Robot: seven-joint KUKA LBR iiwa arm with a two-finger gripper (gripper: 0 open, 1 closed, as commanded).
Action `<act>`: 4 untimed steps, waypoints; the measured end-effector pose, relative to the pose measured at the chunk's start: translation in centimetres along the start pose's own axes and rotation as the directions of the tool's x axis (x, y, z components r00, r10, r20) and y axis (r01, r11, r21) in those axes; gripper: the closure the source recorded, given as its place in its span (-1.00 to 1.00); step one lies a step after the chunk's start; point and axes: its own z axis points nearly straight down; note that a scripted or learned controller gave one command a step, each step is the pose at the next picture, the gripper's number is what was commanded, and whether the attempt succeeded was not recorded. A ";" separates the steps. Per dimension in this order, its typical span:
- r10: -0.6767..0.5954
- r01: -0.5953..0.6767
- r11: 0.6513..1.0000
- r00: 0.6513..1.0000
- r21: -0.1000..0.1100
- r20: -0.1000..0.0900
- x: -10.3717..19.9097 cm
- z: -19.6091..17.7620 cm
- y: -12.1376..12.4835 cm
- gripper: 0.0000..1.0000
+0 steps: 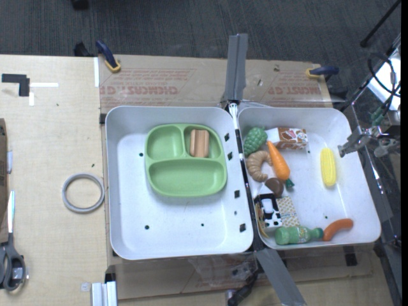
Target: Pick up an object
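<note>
Pale wooden bench [51, 139] carries a grey tape ring [83, 192], then a green divided plastic plate [186, 171] in the left white bin [172, 238]. Toy foods, including a yellow corn cob [327, 166], lie in the right white bin [357, 190]. I cannot tell the pincer's state.

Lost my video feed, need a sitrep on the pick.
Gripper at right bin's right rim, nothing between fingers. Corn cob nearest, lying untouched. Carrot and other toys crowd bin's left side.

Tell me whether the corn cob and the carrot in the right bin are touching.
Apart. The camera view shows bare white bin floor between the yellow corn cob and the carrot; the cob lies alone, well to the carrot's right.
</note>
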 end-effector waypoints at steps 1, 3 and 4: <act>0.058 -0.058 0.998 0.998 0.000 -0.002 -0.2 12.6 -4.6 -1.00; 0.044 -0.044 0.999 0.999 -0.004 -0.010 -1.1 18.6 5.0 -1.00; 0.043 -0.043 0.999 0.999 0.000 -0.006 -1.3 18.1 4.9 1.00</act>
